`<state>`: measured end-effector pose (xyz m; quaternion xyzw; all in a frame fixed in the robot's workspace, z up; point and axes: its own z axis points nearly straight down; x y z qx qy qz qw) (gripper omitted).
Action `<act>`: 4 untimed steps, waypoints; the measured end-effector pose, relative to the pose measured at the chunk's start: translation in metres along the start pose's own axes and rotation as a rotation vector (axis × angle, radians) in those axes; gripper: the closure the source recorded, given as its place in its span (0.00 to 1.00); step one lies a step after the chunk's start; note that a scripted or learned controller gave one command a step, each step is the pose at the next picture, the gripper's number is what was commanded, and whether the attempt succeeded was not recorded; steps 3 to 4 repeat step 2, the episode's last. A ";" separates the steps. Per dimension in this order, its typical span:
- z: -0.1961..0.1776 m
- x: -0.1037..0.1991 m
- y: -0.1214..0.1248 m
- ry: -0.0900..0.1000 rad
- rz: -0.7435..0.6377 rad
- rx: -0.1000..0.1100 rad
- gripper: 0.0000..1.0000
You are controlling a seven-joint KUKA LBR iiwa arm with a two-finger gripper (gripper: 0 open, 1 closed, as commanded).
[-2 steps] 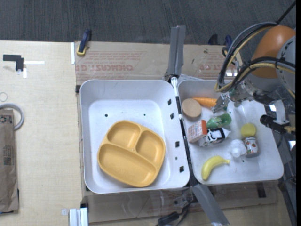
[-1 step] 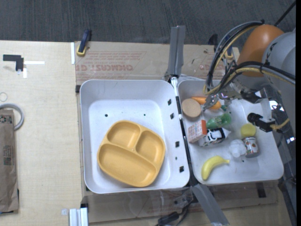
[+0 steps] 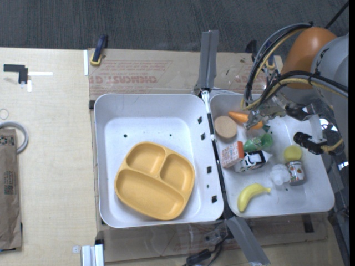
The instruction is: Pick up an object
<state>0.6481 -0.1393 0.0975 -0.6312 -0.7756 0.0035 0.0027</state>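
Observation:
The right bin (image 3: 310, 204) holds several small items. An orange carrot (image 3: 238, 116) lies at its far left, next to a round tan disc (image 3: 226, 127). Nearer the front are a small carton (image 3: 232, 154), a green packet (image 3: 259, 143), a black-and-white item (image 3: 255, 159), a yellow ball (image 3: 293, 153), a small can (image 3: 297, 174), a clear white piece (image 3: 279, 176) and a banana (image 3: 250, 195). My gripper (image 3: 258, 121) hangs low over the bin's far part, right at the carrot's right end and above the green packet. Cables and the wrist hide its tip.
The left bin (image 3: 111, 121) holds a yellow divided plate (image 3: 155, 179). A raised divider (image 3: 211, 143) separates the two bins. The arm's orange band (image 3: 310, 49) and cables (image 3: 266, 65) crowd the right bin's far right corner. A brown bag (image 3: 8, 187) lies at the bench's left.

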 end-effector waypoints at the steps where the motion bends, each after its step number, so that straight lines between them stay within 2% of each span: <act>1: -0.078 0.018 -0.010 -0.001 0.059 -0.007 1.00; 2: -0.042 -0.026 -0.027 0.000 0.160 -0.005 1.00; 4: -0.042 -0.026 -0.027 0.000 0.160 -0.005 1.00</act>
